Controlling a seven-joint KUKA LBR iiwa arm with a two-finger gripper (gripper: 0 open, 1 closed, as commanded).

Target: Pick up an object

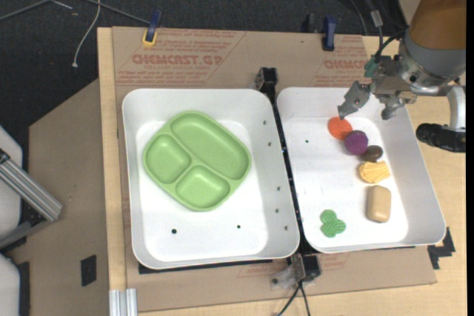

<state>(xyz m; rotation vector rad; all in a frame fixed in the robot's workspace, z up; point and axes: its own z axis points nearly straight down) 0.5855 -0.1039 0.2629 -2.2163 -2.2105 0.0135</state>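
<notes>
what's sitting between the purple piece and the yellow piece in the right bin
In the camera view, a small dark brown piece lies between the purple piece and the yellow piece.

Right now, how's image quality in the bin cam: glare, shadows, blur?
Camera view: even, soft lighting; the white bins are bright but keep their edges, with no hard glare. Small soft shadows sit under the green tray and the toy foods. The gripper looks slightly soft above the orange piece; the small objects are coarse in detail.
</notes>
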